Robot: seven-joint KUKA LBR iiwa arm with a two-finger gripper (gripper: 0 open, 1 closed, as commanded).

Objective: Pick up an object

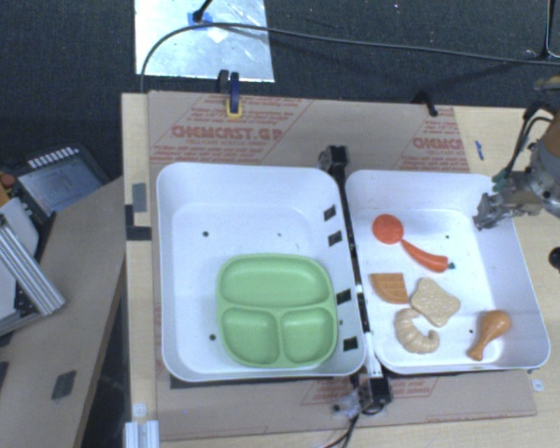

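The end effector point(485, 215) hovers at the right bin's point(504, 250) far edge; one cannot tell its state.

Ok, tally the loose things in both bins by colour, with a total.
Green: 1, the divided tray in the left bin.
Orange-red: 1, the spoon-shaped toy.
Tan or brown: 4, the cracker, bread slice, croissant and drumstick.
Total: 6.

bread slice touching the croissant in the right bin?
Touching. The camera view shows the bread slice overlapping the croissant's upper edge, no gap between them.
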